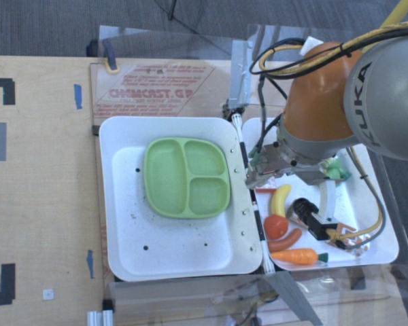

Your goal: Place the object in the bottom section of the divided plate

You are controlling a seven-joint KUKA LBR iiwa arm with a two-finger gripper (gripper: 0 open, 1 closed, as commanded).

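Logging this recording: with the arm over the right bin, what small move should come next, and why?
Probably lower toward the toy food in the right bin to grasp a piece: the green divided plate in the left bin holds nothing yet.

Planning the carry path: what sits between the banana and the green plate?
In the camera view, just the two bins' adjoining white rims separate the banana from the green plate.

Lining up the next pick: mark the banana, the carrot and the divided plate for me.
banana (280,200): camera view, middle of its curved body.
carrot (298,256): camera view, middle of its orange body.
divided plate (164,175): camera view, floor of its large left section.
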